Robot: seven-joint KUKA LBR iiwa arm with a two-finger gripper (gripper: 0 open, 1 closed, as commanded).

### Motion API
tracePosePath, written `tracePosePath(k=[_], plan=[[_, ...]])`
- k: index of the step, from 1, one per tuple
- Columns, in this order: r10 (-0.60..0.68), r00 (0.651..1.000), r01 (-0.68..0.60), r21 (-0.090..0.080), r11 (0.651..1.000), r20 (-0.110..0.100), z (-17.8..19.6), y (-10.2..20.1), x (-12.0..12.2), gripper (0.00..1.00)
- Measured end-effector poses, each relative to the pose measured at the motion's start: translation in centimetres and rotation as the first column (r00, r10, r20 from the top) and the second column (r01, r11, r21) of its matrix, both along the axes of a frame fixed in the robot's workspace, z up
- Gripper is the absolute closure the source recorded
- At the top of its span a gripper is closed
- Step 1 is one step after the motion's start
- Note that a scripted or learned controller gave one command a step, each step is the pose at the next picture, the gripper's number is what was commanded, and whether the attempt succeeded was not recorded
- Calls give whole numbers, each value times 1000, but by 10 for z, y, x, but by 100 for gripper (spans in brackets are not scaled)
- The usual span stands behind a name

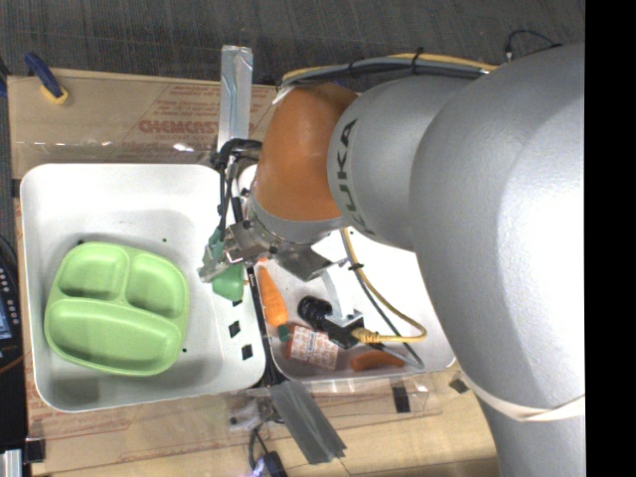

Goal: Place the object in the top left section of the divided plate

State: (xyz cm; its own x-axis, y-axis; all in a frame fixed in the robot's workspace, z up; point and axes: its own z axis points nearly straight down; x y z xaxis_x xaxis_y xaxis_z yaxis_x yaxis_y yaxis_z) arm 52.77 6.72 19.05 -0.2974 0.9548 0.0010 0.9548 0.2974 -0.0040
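Note:
A light green divided plate (114, 311) lies in the left bin (60, 197), with two small sections on its upper side and one long section below. My gripper (223, 266) hangs over the wall between the two bins, right of the plate. A small green object (230, 285) sits between its fingertips, and the gripper is shut on it. The object is apart from the plate, about a hand's width to the right of its edge.
The right bin (427, 351) holds an orange carrot (271, 302), a red and white can (311, 347) and a reddish sausage-shaped piece (378, 360). The large grey arm with its orange band (298, 157) covers most of that bin. A blue clip (47, 78) lies on the cardboard at the upper left.

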Motion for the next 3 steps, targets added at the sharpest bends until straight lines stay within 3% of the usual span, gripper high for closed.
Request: tracePosePath(k=[1, 2, 3], plan=[[386, 923, -386, 1, 923, 1, 29, -35, -42, 100], [437, 899, -437, 0, 899, 2, 65, 9, -38, 100], [537, 844, -537, 2, 844, -1, -1, 24, -43, 100]])
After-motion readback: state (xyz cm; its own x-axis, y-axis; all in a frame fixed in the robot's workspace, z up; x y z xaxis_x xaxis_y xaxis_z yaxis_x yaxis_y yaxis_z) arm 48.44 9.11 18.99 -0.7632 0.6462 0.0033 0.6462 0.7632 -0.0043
